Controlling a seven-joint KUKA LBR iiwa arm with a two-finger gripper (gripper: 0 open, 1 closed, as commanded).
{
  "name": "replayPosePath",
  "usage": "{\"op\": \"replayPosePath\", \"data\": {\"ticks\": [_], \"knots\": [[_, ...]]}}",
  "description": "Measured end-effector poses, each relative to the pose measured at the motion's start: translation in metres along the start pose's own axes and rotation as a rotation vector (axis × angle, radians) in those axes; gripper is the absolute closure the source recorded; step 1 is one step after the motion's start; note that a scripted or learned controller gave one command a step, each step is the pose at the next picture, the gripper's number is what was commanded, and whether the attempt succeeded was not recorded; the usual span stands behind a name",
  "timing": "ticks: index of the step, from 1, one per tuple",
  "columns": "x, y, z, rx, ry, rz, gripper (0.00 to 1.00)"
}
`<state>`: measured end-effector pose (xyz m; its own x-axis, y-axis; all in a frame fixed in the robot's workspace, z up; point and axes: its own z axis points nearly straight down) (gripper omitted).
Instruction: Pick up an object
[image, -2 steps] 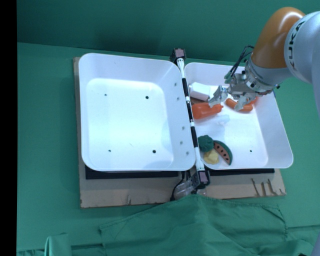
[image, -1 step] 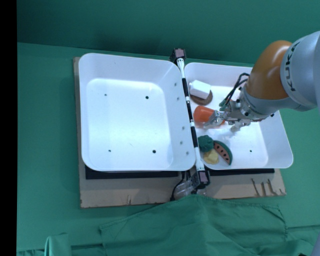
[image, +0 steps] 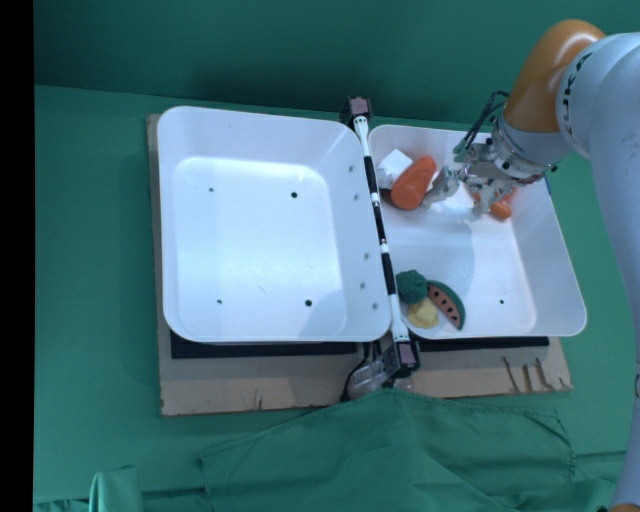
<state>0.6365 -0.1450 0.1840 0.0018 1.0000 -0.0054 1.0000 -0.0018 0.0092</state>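
Note:
The right bin (image: 530, 290) holds the objects. An orange-red carrot-like piece (image: 412, 183) lies near its far left corner beside a small white block (image: 396, 162). Another orange piece (image: 501, 209) peeks out from under the gripper. Close to the bin's near left corner sit a green broccoli-like piece (image: 410, 286), a watermelon slice (image: 447, 304) and a yellow piece (image: 422, 315). My gripper (image: 463, 195) hangs over the far part of this bin, its fingers spread, one tip next to the carrot-like piece, nothing between them.
The left bin (image: 200, 140) lies beside the right one, split off by a black-and-white bar (image: 378, 215). Both rest on a cardboard sheet (image: 250, 385). A green cloth (image: 400, 450) is bunched at the front.

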Motion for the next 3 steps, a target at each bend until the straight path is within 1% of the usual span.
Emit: {"op": "replayPosePath", "data": {"ticks": [1, 2, 3], "knots": [[-0.029, 0.051, 0.0, 0.002, 0.006, -0.004, 0.0], [-0.023, -0.025, -0.002, -0.005, -0.001, 0.003, 0.0], [0.011, -0.093, -0.004, -0.013, -0.003, 0.002, 0.0]]}}
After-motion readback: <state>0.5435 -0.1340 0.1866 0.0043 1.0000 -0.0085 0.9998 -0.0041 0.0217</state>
